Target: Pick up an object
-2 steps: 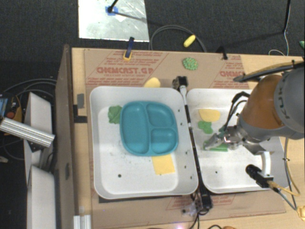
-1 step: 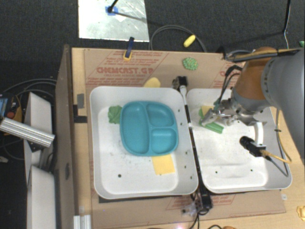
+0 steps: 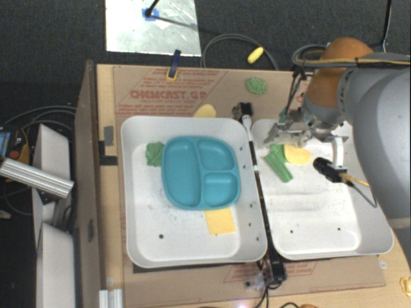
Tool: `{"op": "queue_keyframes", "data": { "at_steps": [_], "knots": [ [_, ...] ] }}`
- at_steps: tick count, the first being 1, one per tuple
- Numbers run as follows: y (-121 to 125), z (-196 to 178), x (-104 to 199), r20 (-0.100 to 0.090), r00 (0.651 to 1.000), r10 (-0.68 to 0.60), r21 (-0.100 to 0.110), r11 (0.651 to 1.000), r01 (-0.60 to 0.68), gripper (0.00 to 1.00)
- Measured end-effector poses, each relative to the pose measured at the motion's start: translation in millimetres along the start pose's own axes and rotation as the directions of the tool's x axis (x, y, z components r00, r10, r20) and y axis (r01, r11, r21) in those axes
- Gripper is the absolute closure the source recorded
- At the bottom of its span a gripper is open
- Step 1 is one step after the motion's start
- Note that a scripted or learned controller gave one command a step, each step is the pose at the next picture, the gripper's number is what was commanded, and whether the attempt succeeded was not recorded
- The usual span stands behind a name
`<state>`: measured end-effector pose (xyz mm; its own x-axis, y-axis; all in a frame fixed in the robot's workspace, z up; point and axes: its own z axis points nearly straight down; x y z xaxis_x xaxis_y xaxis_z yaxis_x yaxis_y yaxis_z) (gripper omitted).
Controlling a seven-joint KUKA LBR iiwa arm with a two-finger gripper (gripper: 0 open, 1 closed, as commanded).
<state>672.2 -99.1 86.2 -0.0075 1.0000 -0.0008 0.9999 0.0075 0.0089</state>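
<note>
My gripper point(image 3: 294, 132) hangs low over the far left corner of the right bin point(image 3: 321, 236). Just in front of it lie a long green pod-shaped toy point(image 3: 278, 163) and a flat yellow piece point(image 3: 298, 154), touching each other. The gripper's tip is right at the far edge of these two; nothing can be seen held in it. The left bin point(image 3: 141, 236) holds a teal divided plate point(image 3: 200, 172), a small green leafy piece point(image 3: 154, 153) at the plate's left edge, and a yellow square slice point(image 3: 221, 222) in front of the plate.
The arm's grey bulk point(image 3: 379, 127) covers the right bin's far right side. On the cardboard behind the bins lie a green round piece point(image 3: 256, 85), a yellow piece point(image 3: 205, 111) and a small yellow object point(image 3: 255, 55). A black divider point(image 3: 255, 172) runs between the bins.
</note>
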Motion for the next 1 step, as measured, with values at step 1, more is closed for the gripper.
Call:
{"op": "queue_keyframes", "data": {
  "at_steps": [1],
  "knots": [
    [-43.7,1.3,16.2,-0.002,1.000,0.006,0.010,1.000,-0.006,0.00]
  ]
}}
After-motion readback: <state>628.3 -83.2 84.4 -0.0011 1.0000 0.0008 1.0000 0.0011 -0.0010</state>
